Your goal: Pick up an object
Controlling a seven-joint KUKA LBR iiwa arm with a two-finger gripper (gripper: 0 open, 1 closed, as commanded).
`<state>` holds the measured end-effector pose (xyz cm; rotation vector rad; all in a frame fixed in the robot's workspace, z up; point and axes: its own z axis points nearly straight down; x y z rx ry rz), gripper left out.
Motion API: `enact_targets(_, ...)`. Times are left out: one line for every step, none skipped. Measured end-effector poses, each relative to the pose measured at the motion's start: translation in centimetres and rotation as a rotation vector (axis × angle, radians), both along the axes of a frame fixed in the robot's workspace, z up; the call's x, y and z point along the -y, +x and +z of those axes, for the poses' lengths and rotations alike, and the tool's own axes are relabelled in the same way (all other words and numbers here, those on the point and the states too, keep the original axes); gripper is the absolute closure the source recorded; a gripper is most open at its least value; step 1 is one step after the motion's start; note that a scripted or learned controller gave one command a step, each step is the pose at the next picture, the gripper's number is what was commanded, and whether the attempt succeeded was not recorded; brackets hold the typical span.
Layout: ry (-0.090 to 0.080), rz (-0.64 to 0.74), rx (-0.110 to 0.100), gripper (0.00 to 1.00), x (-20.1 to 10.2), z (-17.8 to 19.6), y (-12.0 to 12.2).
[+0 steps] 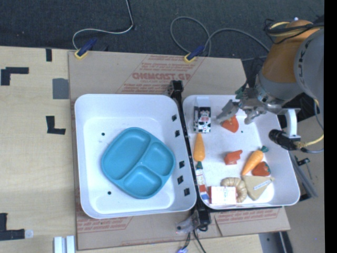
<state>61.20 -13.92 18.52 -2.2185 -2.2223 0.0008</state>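
Observation:
My gripper (238,115) hangs over the back of the right bin (284,157), its two grey fingers spread open. Just in front of the fingertips a small red piece (230,124) lies on the bin floor, with nothing gripped. Around it in the same bin are a white and black toy box (202,119), an orange oblong piece (199,147), a red chunk (233,157), a carrot with a green top (252,163), a red fruit (262,168), a pale wedge (257,186), a tan pastry (234,184) and a white and red packet (221,195).
The left bin (89,115) holds a blue divided plate (138,162). A black divider with clips (181,136) runs between the bins. Both bins rest on a cardboard sheet (152,73). Cables (210,36) lie behind it.

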Motion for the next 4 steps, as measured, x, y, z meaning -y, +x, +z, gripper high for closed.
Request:
enact_targets(-0.002,0.0,-0.003,0.0,1.9,-9.1,5.3)
enact_targets(-0.004,0.001,0.0,1.0,1.9,-8.0,5.4)
enact_targets(-0.005,0.001,-0.001,0.0,1.9,-8.0,5.4)
enact_targets(-0.004,-0.001,0.003,0.0,-1.2,-9.9,5.7)
